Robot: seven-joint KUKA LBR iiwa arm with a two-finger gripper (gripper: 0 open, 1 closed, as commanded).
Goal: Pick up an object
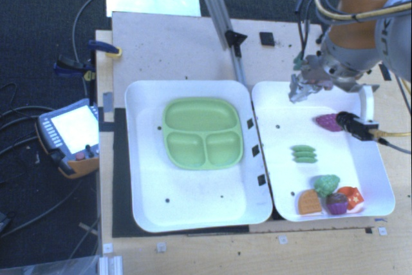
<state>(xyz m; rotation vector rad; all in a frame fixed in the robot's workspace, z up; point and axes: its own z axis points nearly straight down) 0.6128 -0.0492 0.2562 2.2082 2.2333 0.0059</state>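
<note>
White plastic makes up both bins, and the 1 fixed camera looks down on them at a slant. The gripper (300, 94) hangs over the far end of the right bin (277, 158), near its back rim, with nothing visible between its fingers. Whether the jaws are apart or together I cannot tell; the tips are small and blurred against the white.

Measured from those jaws, the nearest candidate is the purple piece (329, 122), just off to the arm's side and a little nearer the camera, apart from the tips. The green ridged piece (304, 152) lies further toward the camera, almost straight ahead of the jaws. Well beyond that, in the bin's near corner, 4 toy foods huddle touching each other: an orange one (309, 203), a green leafy one (327, 184), a dark purple one (337, 203) and a red one (351, 199). My guess is the loose 2 are easier picks, since the cluster leaves little room for fingers.

To the other side of the jaws, the left bin (145, 158) holds a green divided plate (203, 132).

The arm (370, 9) reaches in from the right, its orange band high, wrist bent down toward the bin.
</note>
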